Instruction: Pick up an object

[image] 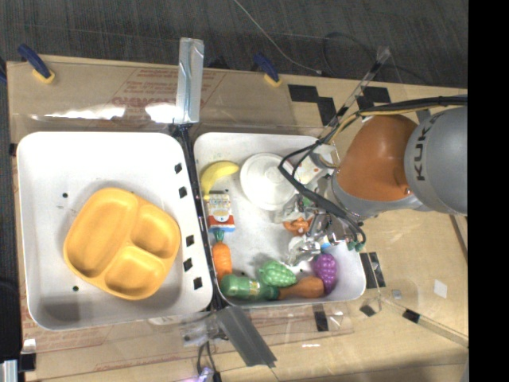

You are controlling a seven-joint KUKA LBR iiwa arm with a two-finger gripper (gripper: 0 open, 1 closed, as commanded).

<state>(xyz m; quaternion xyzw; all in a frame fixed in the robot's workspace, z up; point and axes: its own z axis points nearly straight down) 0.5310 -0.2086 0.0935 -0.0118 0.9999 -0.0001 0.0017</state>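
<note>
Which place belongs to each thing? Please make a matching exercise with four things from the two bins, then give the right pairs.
Things:
1. yellow divided tray
2. banana
3. purple grapes
4. white bowl

Places:
A. right bin, near front right corner
B. left bin
C. right bin, back, beside the banana
D. right bin, back left corner

Pairs: 1-B, 2-D, 3-A, 4-C
</note>
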